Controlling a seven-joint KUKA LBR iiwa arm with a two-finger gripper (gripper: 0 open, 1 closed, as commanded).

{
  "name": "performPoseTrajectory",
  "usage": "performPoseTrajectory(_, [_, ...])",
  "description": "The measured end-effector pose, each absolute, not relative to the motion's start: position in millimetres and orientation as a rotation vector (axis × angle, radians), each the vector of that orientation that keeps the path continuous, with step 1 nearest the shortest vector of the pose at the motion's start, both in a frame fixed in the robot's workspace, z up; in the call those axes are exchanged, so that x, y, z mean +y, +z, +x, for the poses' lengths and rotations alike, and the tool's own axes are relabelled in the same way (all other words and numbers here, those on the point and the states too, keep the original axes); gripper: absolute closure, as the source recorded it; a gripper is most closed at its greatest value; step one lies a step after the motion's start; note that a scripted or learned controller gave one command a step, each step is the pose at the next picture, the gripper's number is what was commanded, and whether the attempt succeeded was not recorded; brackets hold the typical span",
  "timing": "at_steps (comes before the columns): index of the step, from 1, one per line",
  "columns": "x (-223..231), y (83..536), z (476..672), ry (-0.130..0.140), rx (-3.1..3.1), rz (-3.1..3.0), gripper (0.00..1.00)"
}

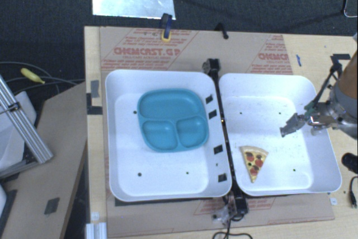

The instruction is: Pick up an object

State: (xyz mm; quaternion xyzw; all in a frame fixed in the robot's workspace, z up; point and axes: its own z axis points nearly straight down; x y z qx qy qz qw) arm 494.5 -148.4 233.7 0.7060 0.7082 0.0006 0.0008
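Two shallow white bins sit on the counter [95, 137], and the flat toy pizza slice [254, 162] lies low in the right bin [321, 137] below the arm's jaws, which hover nearby holding nothing, can't tell whether open.

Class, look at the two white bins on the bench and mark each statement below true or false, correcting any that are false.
1. The blue divided plate lies in the left bin. True.
2. The pizza slice toy lies on the blue divided plate. False: it lies on the floor of the right bin.
3. The tool hangs over the right bin. True.
4. The tool holds the pizza slice toy. False: the slice lies apart from it, nearer the bin's front edge.
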Motion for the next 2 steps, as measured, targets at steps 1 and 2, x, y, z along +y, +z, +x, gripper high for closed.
performPoseTrajectory(1, [-95.8,87.9,483.3,-0.008,2.239,2.222,0.00])
performPoseTrajectory(2, [-15.3,189.8,512.6,0.018,2.233,2.201,0.00])
